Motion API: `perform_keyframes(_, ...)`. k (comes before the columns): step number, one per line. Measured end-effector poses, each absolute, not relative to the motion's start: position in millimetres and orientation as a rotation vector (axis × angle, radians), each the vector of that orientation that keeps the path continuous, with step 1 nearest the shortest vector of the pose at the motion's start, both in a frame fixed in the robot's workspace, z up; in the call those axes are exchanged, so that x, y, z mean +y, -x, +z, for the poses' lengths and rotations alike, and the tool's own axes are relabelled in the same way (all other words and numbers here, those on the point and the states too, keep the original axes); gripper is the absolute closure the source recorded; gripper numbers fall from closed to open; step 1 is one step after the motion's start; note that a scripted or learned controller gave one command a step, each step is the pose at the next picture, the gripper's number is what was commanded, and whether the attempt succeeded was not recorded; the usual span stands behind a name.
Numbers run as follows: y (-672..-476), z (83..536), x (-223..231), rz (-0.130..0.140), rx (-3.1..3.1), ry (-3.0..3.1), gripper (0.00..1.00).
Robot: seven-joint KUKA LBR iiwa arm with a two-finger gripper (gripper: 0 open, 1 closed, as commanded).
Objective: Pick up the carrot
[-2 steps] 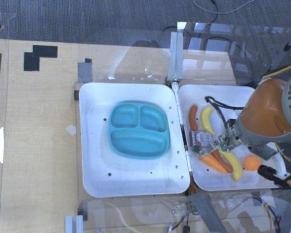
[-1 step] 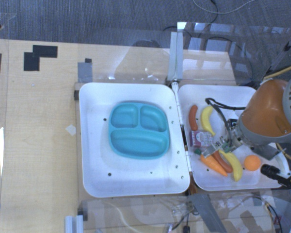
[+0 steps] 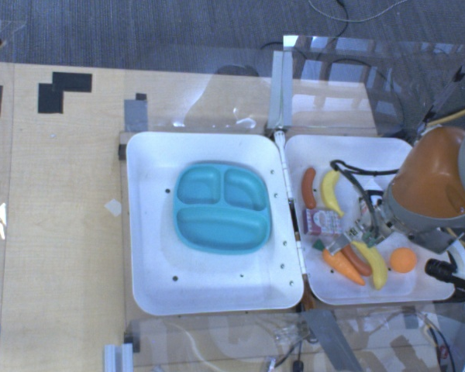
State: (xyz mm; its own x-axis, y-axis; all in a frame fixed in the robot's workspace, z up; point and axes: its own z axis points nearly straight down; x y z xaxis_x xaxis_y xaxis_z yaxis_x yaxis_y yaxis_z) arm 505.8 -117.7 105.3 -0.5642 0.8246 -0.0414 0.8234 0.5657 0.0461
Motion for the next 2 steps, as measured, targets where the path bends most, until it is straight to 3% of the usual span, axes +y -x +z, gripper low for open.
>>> perform_keyframes(1,-503.5,105.2,-96.9,0.021,2.719,-1.455,0.0)
perform_keyframes(2,-505.6,105.4,-117.7,0.015,2.93,-0.949,0.0)
